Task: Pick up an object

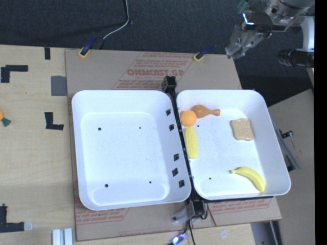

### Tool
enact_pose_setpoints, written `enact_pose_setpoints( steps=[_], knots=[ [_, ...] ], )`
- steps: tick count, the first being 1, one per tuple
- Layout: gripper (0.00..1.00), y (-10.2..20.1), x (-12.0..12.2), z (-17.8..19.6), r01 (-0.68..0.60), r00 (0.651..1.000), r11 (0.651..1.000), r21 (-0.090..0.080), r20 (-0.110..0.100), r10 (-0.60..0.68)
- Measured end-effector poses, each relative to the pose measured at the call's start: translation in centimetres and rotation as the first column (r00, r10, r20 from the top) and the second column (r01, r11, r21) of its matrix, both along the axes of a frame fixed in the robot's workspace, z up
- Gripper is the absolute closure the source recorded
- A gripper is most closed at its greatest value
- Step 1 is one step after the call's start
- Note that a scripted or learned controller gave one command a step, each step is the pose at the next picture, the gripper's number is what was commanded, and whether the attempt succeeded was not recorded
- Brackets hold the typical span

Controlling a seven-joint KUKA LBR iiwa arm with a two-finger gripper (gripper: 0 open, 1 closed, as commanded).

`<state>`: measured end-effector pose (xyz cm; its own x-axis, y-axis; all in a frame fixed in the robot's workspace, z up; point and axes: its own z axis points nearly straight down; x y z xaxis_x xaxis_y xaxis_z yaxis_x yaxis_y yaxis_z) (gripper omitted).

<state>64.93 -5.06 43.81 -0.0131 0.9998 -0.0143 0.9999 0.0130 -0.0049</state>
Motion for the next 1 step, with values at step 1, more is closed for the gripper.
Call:
enact_pose_setpoints(
  steps=[1],
  knots=[
    [1.00,0.08,0.03,0.98,-0.001,1.000,1.000,-0.001,0.000,0.001]
  ],
)
